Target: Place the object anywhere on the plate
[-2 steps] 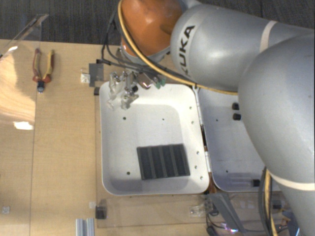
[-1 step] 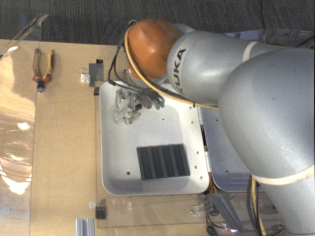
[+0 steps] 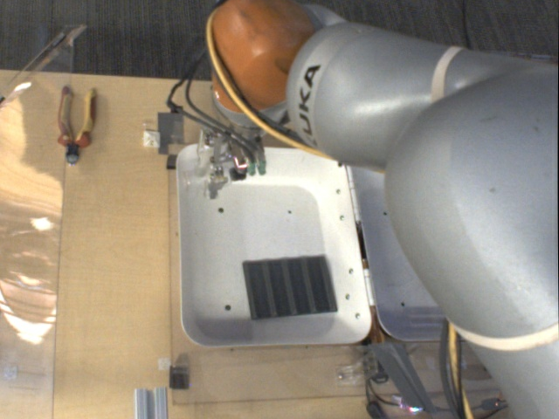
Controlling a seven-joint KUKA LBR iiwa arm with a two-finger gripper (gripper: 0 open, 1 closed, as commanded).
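Observation:
A dark ribbed rectangular plate (image 3: pixel 289 287) lies flat in the near half of the left white bin (image 3: pixel 203 317). My gripper (image 3: pixel 231 166) hangs over the bin's far left corner, well above and behind the plate. Small green and red bits show at its tip, and I cannot make out whether they are an object or part of the gripper. The big grey arm with its orange band covers the upper right of the view and hides most of the right bin (image 3: pixel 403 308).
Red-and-yellow pliers (image 3: pixel 76 122) lie on the wooden bench at the far left. A small dark block (image 3: pixel 179 376) and a metal bracket (image 3: pixel 150 401) sit near the bench's front edge. Cables run at the bottom right.

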